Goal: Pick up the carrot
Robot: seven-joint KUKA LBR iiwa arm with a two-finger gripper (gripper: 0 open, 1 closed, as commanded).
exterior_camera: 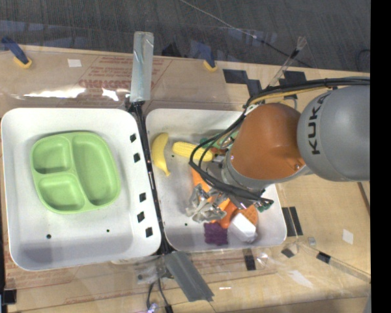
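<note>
The carrot is an orange piece lying in the right bin, mostly hidden under the arm's wrist. My gripper is down inside this bin, its metal tip just below and right of the visible carrot end. The orange band of the arm covers the space above it. More orange shows right beside the gripper tip, and I cannot make out whether that is the same carrot.
A banana and a yellow corn-like piece lie in the right bin's upper left. A purple item and a white block sit near its front wall. The left bin holds a green divided plate.
</note>
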